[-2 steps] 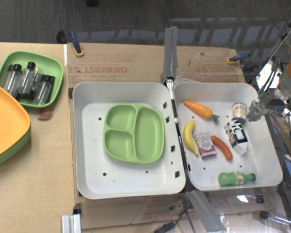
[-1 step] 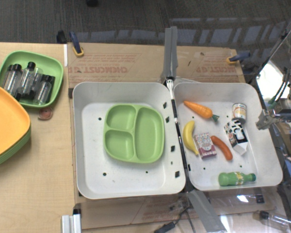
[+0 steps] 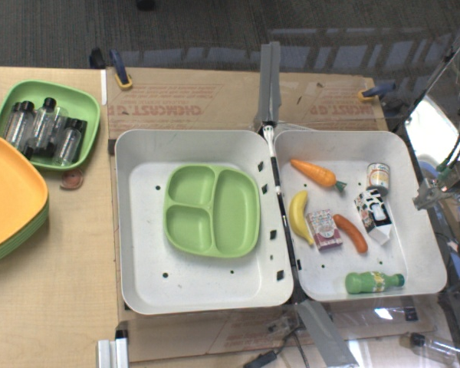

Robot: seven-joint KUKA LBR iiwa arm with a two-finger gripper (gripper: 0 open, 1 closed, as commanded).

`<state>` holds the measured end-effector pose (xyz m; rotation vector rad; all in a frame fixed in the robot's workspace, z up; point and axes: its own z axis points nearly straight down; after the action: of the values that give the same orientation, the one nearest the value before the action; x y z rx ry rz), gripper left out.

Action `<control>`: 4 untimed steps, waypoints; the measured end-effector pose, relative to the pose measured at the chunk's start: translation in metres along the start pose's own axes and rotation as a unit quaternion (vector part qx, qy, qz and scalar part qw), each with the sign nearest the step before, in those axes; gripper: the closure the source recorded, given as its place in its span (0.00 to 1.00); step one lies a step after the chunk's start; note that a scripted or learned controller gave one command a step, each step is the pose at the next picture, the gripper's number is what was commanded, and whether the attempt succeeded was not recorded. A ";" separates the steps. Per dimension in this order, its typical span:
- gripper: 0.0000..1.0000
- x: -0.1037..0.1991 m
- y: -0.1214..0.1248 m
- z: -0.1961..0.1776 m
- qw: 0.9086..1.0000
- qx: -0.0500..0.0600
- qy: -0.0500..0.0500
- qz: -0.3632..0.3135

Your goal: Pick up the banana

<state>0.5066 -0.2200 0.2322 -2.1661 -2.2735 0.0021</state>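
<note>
At the far left, a stack of orange plates (image 3: 11, 198) sits on the wooden bench (image 3: 54, 297), running off the left edge. Just beyond it, a small green tray (image 3: 50, 123) holds several clear bottles with black caps (image 3: 44, 129). A small reddish disc (image 3: 71, 179) lies on the bench just near of that tray.

The left white bin (image 3: 203, 221) holds a green divided plate (image 3: 212, 210) with three sections, roughly in the bin's middle.

The right white bin (image 3: 360, 213) touches the left one along a shared edge. The banana (image 3: 299, 215) lies in its left part, close to that shared wall, running near to far with a slight curve. Touching or just beside it on the right is a small pink packet (image 3: 324, 230). Far of both lies a carrot (image 3: 316, 173), slanted. Right of the packet is a reddish-orange sausage-like thing (image 3: 351, 232), and beside that a small black-and-white carton (image 3: 373, 215). Far of the carton stands a small can (image 3: 378, 175). A green bottle (image 3: 374, 282) lies on its side along the near wall.

At the right edge, part of the robot's grey metalwork (image 3: 437, 190) hangs beyond the right bin's right wall, well apart from the banana; how its fingers stand cannot be told.
</note>
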 end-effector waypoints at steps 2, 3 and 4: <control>1.00 0.000 0.036 0.111 0.998 -0.017 -0.008 -0.063; 1.00 0.005 0.040 0.006 0.996 -0.001 -0.001 -0.085; 1.00 -0.003 0.007 0.002 0.994 -0.001 0.000 -0.108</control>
<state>0.5136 -0.2225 0.2306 -1.9082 -2.4954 0.0017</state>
